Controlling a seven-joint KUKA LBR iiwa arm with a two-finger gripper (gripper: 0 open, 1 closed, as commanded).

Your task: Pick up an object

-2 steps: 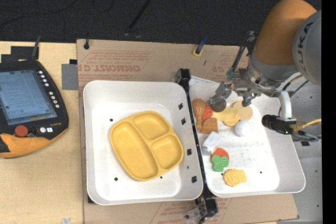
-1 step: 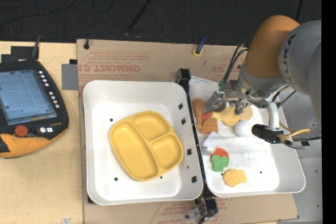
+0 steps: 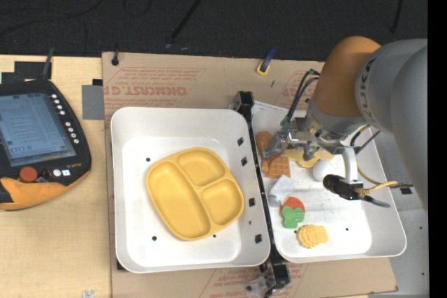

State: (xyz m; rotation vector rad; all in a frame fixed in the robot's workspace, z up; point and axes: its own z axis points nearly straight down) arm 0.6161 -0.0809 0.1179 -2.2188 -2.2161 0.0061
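My gripper [image 3: 293, 142] hangs low over the back left part of the right bin [image 3: 387, 237]. Just left of it lies a brown rounded item [image 3: 263, 142], and below it an orange waffle-like piece [image 3: 276, 167]. A small yellow piece [image 3: 305, 158] peeks out under the gripper body. Further forward lie a crumpled white item [image 3: 283, 187], a red and green toy [image 3: 292, 212] and a yellow corn cob [image 3: 311, 236]. Nothing can be seen held in the gripper.
The left bin [image 3: 133, 143] holds a yellow divided plate [image 3: 194, 192]. A dark divider [image 3: 253, 171] runs between the bins. A teach pendant [image 3: 38, 143] lies on the bench at the far left. The arm [image 3: 363, 87] covers the right bin's back right corner.
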